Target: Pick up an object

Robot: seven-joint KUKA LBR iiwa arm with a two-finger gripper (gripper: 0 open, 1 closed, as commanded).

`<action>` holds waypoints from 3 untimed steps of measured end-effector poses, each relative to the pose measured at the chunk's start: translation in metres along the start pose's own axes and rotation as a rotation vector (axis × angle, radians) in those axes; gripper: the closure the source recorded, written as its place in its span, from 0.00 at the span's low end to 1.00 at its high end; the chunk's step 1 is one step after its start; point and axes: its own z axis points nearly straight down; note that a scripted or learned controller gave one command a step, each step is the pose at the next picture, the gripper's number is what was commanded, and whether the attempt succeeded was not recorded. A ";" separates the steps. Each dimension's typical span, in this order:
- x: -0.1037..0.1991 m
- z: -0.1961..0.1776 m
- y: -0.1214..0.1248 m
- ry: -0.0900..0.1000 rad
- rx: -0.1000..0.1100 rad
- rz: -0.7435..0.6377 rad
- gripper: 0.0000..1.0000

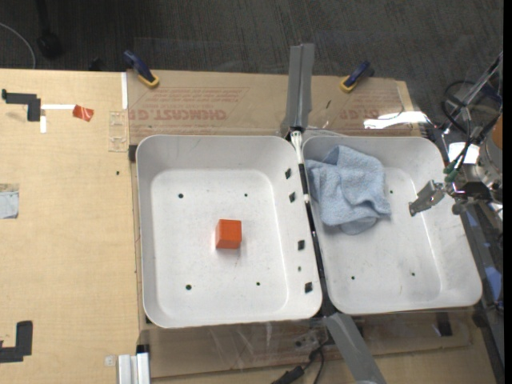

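Two candidates are sitting in the bins: a red block [229, 234] lying near the middle of the left bin [160, 214], and a blue cloth [346, 189] bunching up in the right bin [400, 282], against its left wall beside the divider. End effector [424, 198] is hanging over the right side of the right bin, just right of the cloth and apart from it, nothing between its parts that I can see. Can't tell whether it's spread or pressed together; it's small and seen edge-on here. Arm is entering from the right, so the cloth is the nearer target, probably why the tool is parking on that side. Block is well apart, across the divider, upright with clear floor all round, so it's looking like the easier rigid grab; the cloth is offering folds to pinch but is crowding the wall. Clamps [142, 69] are pinning the cardboard [208, 110] to the tabletop behind the bins, likely keeping the setup from shifting. Pick isn't started yet by my read.
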 end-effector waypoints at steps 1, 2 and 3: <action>-0.022 0.125 -0.019 0.003 -0.003 -0.019 0.00; -0.023 0.116 -0.019 0.002 -0.002 -0.015 1.00; -0.017 0.039 0.064 -0.002 -0.004 -0.074 1.00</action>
